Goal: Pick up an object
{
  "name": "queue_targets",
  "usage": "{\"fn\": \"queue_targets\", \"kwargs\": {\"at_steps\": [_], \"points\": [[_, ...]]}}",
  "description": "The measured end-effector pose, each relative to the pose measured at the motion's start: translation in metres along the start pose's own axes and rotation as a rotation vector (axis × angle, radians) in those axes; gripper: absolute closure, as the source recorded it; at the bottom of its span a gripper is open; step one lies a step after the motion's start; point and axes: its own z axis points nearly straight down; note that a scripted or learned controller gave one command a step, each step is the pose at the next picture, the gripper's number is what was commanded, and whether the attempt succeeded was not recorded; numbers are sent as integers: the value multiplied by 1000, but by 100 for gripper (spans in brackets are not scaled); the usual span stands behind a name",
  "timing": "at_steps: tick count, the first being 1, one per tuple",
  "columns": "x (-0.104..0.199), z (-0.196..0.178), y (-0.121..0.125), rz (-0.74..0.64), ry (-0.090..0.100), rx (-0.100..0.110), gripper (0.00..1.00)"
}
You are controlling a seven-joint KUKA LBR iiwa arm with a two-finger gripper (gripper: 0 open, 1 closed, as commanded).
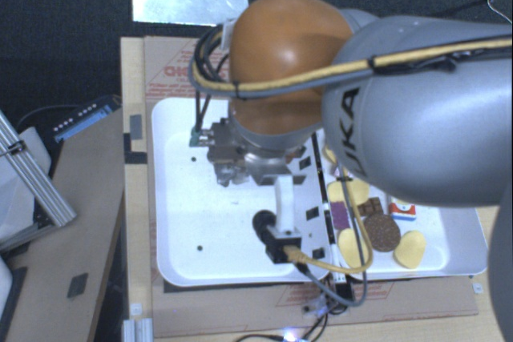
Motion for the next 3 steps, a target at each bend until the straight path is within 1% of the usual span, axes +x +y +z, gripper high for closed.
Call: {"fn": "queue_targets", "kwargs": {"at_steps": [1,2,3], "points": [[0,-62,50,1,8,-19,100],[0,-70,48,-2,8,-15,100],[0,43,-2,-1,1,2,100]]}}
